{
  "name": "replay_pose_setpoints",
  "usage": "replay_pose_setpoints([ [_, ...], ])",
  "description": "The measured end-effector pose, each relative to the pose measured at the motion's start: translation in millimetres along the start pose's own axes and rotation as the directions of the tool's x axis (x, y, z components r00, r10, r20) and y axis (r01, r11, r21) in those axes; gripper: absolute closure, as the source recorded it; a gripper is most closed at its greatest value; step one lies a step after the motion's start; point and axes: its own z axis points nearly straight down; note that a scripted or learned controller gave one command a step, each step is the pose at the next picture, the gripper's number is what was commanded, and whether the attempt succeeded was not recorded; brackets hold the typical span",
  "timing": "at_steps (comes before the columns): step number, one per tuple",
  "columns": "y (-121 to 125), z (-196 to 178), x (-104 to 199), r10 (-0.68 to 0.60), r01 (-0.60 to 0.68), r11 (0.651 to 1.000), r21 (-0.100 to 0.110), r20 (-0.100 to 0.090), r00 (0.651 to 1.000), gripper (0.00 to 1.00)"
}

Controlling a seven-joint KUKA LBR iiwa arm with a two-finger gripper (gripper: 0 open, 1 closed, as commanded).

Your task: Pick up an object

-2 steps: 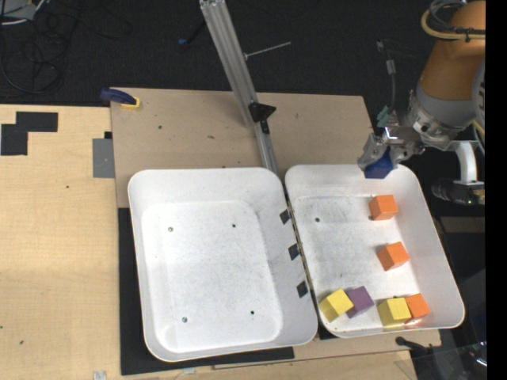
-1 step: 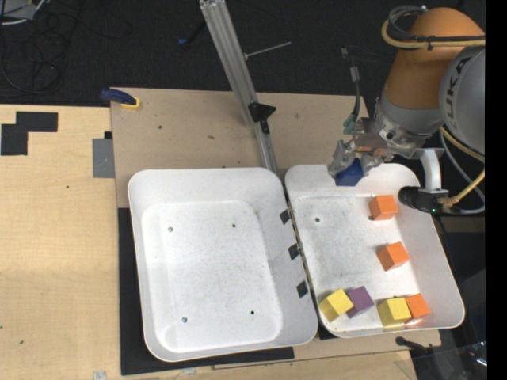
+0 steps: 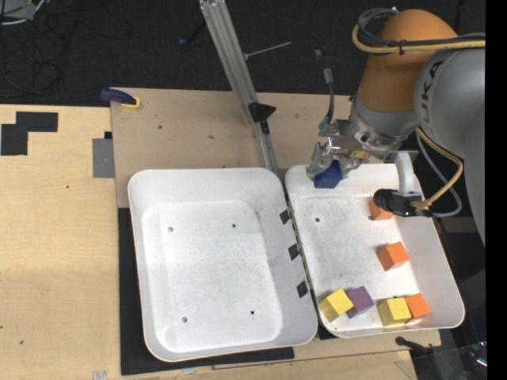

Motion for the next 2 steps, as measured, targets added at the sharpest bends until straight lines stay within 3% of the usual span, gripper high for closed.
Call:
replay_pose_setpoints([
  [2,9.1,-4.6,97.4,-0.001,0.001,1.0,-0.004,0.001,1.0,1.0],
])
